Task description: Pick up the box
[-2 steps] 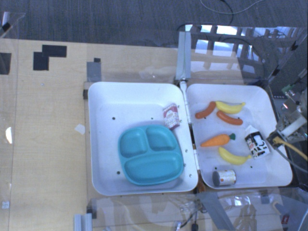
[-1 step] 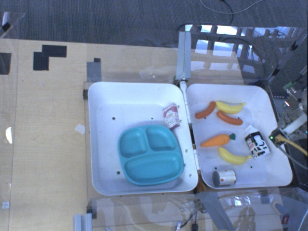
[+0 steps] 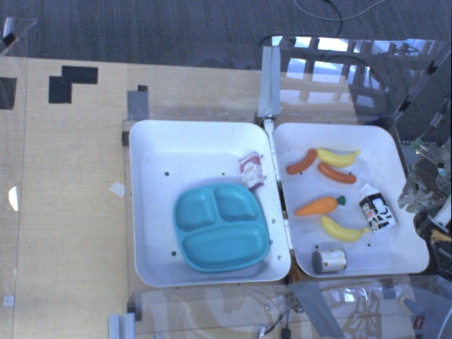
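- Desk and bins: you look down on a pale wooden desk [image 3: 70, 189] carrying two shallow white plastic bins side by side, the left bin [image 3: 152, 210] and the right bin [image 3: 395, 253], their inner rims touching along the middle.
- Task's thing: the small black-and-white printed box [image 3: 376, 212] lies tilted in the right bin, near its right wall, with bare floor above it.
- Neighbours of the box: a yellow banana [image 3: 343, 229] lies just beside its lower left; an orange carrot with a green top [image 3: 318, 205] lies further left; a grey metal can [image 3: 328, 260] lies on its side near the lower rim.
- Upper part of the right bin: a second yellow banana [image 3: 337, 157] and two orange-red sausages [image 3: 302, 161] [image 3: 337, 174] lie well apart from the box.
- Left bin: a turquoise three-compartment plastic tray [image 3: 221, 226] fills the middle; a small red-and-white packet [image 3: 251, 170] lies at the right wall.
- Pincer: you see the grey pincer [image 3: 426, 183] outside the right bin's right rim, apart from the box; you cannot tell how far it is open.
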{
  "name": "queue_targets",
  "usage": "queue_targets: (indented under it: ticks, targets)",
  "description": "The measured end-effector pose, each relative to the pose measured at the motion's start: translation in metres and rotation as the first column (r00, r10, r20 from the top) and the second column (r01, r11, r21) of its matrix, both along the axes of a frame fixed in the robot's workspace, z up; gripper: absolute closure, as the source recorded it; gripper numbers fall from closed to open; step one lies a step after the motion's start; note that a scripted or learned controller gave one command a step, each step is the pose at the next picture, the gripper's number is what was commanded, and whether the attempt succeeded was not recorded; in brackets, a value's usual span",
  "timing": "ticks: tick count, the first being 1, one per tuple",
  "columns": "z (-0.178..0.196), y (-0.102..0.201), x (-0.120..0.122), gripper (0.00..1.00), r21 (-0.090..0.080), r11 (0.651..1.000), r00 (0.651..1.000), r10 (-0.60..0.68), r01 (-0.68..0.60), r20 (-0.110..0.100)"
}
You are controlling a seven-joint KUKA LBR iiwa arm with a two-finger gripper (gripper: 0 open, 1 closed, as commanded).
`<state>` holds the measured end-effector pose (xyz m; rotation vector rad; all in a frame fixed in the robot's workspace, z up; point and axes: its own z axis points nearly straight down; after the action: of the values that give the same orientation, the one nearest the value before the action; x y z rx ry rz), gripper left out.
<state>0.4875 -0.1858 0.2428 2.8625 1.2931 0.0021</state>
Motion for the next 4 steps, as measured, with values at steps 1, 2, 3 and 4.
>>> queue_targets:
  ticks: [1, 2, 3, 4]
  targets:
    - [-0.077, -0.012, 0.009, 1.00, 0.000, 0.998, 0.998, -0.057, 0.057, -0.001]
    - [0.018, 0.019, 0.001, 1.00, -0.001, 0.996, 0.996, -0.086, 0.086, 0.003]
    - [0.076, -0.010, 0.000, 1.00, -0.001, 0.974, 0.974, -0.227, 0.227, 0.003]
    - [0.086, -0.010, 0.002, 1.00, -0.003, 0.976, 0.976, -0.218, 0.218, 0.006]
